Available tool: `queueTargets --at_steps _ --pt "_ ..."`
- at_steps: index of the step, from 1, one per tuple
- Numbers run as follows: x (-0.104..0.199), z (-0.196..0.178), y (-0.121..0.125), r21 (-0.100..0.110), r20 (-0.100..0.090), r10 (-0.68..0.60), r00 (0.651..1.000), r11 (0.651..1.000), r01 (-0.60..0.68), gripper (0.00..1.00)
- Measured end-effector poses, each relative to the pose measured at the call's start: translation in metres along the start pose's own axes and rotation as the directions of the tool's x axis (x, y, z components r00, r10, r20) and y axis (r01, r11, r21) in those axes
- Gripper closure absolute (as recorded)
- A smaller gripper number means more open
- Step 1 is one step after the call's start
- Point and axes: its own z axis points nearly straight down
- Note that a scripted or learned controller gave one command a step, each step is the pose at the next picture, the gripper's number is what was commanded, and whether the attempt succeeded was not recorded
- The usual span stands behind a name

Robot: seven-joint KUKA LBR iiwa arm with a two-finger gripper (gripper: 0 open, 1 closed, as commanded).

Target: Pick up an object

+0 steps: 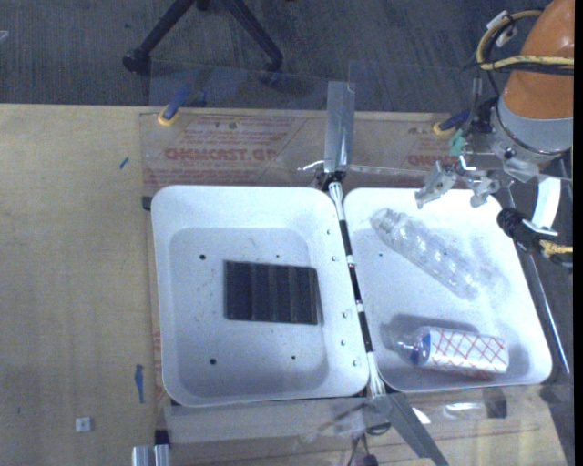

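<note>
Camera view: hand [455, 187] (spread) above bottle [426, 251].

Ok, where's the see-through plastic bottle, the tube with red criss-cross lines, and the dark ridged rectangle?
Clear plastic bottle [433, 252], camera view, middle of its body.
Tube with red criss-cross pattern [463, 349], camera view, on its patterned body.
Dark ridged rectangular pad [271, 292], camera view, its centre.

**A Wooden Table and a Dark Floor**

The table [64, 273] is light brown wood. Behind the table, the floor [73, 45] is dark grey. Black legs of a stand [205, 23] rest on that floor, past the table's far edge. A clear plastic sheet [228, 150] with red letters lies on the table near that edge.
</note>
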Motion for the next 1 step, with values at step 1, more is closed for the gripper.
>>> queueTargets --at_steps 1 --pt "-0.0357 0.0916 -0.0702 0.0 0.0 0.21 0.978 0.978 -0.21 0.0"
